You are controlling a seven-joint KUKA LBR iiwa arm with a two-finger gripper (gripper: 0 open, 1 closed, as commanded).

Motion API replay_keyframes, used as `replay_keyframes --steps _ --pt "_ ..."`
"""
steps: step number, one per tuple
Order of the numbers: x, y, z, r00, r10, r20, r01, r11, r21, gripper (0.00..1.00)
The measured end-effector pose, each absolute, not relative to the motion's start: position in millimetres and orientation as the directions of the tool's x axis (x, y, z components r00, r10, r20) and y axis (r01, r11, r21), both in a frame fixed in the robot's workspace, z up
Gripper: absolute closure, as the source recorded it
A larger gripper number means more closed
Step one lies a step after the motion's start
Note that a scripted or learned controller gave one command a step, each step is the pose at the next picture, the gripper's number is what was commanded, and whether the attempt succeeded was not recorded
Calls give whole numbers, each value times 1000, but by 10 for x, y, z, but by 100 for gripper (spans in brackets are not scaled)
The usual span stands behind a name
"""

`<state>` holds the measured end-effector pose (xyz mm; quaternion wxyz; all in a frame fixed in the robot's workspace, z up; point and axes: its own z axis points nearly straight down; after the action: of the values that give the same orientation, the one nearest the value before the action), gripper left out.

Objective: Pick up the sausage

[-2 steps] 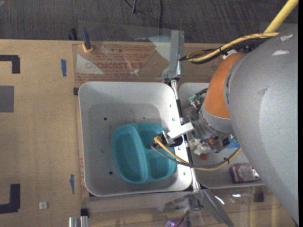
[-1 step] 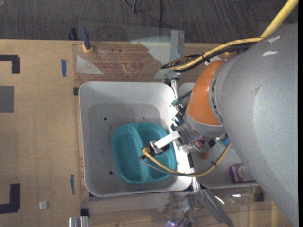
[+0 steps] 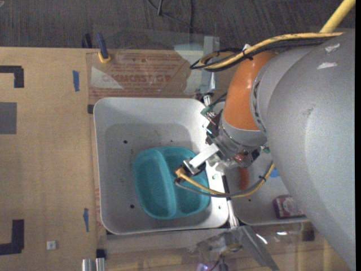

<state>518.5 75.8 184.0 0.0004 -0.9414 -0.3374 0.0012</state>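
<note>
Spotting the sausage (image 3: 243,179): pretty sure it's that reddish-orange sliver peeking out just under the wrist. The arm hides most of it, so grain of salt.
Where it sits: in the right bin (image 3: 256,209), close to the wall shared with the left bin (image 3: 113,123), long side running up-down in the camera view.
Claw (image 3: 239,158): parked right over that sliver, tucked below the orange band. Honestly can't tell if it's released or clenched, and I can't see anything grasped in it.
Neighbours: a small purplish packet-looking thing (image 3: 287,206) lies in the same bin, near the sausage but apart from it. A teal dish (image 3: 161,182) lies in the left bin, not our problem.
Weight guess: light, looks like toy food, so lifting shouldn't strain anything.
Feel guess: round and smooth, maybe a bit squishy. My bet is it rolls or squirts sideways if pinched off-centre.
Fragile?: doubt it, a firm squeeze should be fine.
Where I'd grab: mid-length, closing across the narrow width, so the thing stays balanced and doesn't droop at one end.
Watch out: it's snug to the bin wall, so the wall-side jaw may not have much room to slip down beside it.
</note>
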Motion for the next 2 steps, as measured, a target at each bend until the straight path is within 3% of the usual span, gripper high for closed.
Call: replay_keyframes --steps 1,2 --pt "4933 1799 1181 958 286 3 286 -958 3 100" --pt "5663 1672 1078 840 541 29 541 -841 -2 100"
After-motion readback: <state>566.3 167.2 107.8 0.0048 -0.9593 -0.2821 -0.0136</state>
